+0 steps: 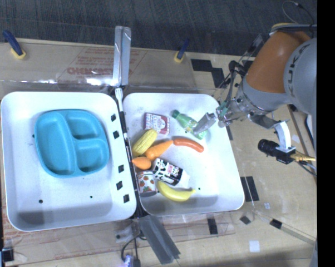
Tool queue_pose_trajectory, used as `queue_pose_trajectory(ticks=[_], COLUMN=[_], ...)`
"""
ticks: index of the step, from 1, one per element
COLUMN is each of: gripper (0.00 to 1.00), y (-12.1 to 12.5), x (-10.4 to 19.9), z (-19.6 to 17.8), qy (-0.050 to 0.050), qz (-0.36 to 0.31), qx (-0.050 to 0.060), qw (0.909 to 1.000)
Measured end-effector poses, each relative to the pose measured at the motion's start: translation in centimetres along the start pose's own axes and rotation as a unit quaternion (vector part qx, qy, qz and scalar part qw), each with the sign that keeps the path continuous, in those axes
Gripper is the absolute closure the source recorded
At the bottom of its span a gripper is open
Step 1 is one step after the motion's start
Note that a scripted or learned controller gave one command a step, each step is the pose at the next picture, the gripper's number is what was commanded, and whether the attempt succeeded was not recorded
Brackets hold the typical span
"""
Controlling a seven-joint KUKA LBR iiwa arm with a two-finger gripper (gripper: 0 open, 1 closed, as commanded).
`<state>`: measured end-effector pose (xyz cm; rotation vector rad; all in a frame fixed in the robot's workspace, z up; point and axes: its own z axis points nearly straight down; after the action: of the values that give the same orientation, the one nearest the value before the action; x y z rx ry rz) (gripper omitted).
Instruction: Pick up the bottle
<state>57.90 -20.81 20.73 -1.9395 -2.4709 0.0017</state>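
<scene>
The small clear-green plastic bottle [185, 119] lies on its side at the far right of the right white bin [226, 196]. The grey two-finger gripper [203, 124] sits right over its near end, angled to grab; whether its fingers are spread or closed, I cannot tell.

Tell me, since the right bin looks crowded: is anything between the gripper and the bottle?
Nothing visible is. The gripper is right at the green bottle near the back of the right bin, on the bottle's right side. The sausage lies just in front, and the carrot and corn sit further left.
</scene>
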Motion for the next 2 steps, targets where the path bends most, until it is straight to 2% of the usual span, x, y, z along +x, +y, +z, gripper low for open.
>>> queue_pose_trajectory(ticks=[1,2], gripper=[0.00,0.00], y=[5.2,7.0], x=[-1.4,-1.6], z=[3.8,11.5], qy=[0.000,0.001], qz=[-0.011,-0.083], qx=[0.000,0.001], qw=[0.9999,0.9965])
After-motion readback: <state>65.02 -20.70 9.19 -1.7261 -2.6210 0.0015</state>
